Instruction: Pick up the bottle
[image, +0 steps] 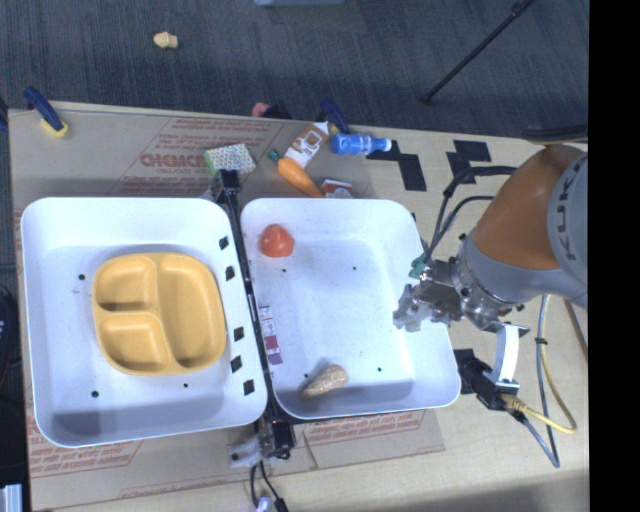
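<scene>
A small blue bottle (358, 145) lies on its side on the cardboard behind the right bin (400, 215), outside it. Beside it lies a white and orange bottle-like item (307, 146). My gripper (412, 308) hangs over the right rim of the right bin, about halfway along that side and far from both bottles. I see nothing held in it. The grey arm with its orange band (525, 225) reaches in from the right.
In the right bin lie a red ball-like item (277, 241) at the back left and a tan lump (326, 380) near the front. An orange carrot-like piece (298, 177) lies behind the bin. The left bin (40, 300) holds a yellow divided plate (160, 311).
</scene>
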